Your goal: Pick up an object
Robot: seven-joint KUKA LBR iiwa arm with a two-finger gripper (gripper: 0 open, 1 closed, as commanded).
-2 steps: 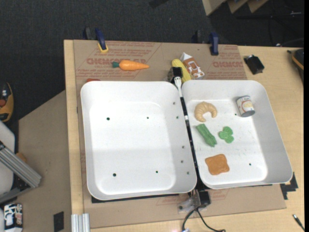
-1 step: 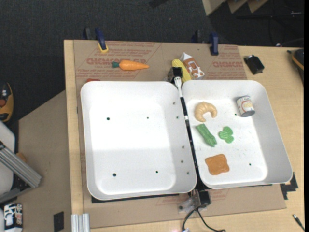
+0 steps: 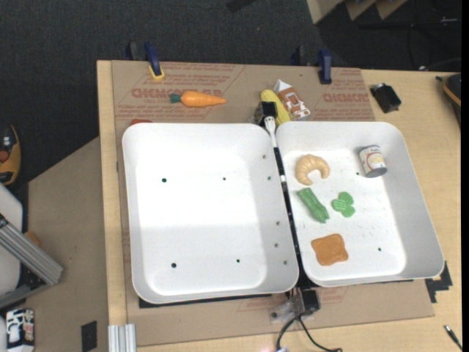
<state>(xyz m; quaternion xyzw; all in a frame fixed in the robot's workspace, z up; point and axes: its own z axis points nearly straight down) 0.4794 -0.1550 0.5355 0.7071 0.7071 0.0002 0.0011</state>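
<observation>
Pre-grasp step, by your judgement: nothing is lifted yet. Your candidates lie in the right white bin (image 3: 418, 218), centre-right of frame: tan croissant (image 3: 313, 168), small grey can (image 3: 372, 160). Gripper state: cannot tell. Next, choose one and descend.

Two white bins side by side: left bin (image 3: 132, 196), right bin (image 3: 399, 211), inner rims touching. Both on printed cardboard sheet (image 3: 242, 86), pinned at far edge by two blue clamps (image 3: 154, 61) (image 3: 324, 64). Behind the bins on the cardboard: toy carrot (image 3: 199, 100) lying flat, yellow banana (image 3: 271, 101) just beside small carton (image 3: 293, 103). Black block (image 3: 385, 97) on wooden bench top (image 3: 447, 167), far right. Cable (image 3: 300, 325) at near edge. Aluminium profile (image 3: 29, 251) at left. Dark carpet (image 3: 110, 13) beyond
</observation>
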